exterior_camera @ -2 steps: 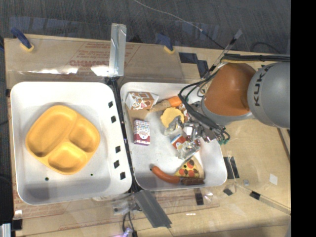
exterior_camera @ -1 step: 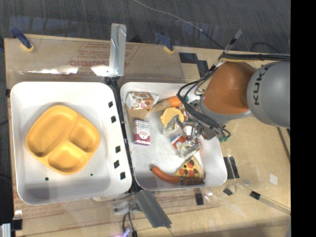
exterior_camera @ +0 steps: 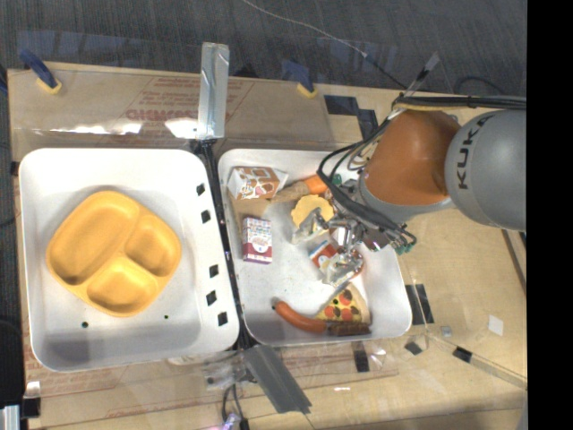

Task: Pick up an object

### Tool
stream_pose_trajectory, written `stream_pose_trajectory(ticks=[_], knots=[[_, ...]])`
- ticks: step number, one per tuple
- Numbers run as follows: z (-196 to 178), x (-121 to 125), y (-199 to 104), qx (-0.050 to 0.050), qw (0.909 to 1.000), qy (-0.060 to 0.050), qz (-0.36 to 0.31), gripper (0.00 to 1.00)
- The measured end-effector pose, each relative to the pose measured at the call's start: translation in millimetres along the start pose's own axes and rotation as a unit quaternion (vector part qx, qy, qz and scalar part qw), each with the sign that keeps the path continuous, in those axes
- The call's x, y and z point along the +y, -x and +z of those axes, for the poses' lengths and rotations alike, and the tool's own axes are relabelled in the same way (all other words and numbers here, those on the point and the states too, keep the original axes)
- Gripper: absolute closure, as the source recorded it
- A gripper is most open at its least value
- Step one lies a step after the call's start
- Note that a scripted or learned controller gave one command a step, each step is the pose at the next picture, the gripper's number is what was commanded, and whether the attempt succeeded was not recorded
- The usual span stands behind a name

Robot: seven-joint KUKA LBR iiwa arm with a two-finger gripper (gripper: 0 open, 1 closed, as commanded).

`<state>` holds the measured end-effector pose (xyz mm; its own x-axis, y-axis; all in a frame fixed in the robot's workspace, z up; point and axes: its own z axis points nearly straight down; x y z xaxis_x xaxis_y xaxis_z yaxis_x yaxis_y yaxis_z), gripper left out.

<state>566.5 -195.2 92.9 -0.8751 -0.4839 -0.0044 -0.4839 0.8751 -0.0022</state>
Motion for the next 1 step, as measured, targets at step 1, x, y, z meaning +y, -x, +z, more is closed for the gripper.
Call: stream_pose_trajectory(ticks=[1], knots=[[-0.1,-18.1,6.9,0.001,0.9980,0.001,-0.063,0.00]])
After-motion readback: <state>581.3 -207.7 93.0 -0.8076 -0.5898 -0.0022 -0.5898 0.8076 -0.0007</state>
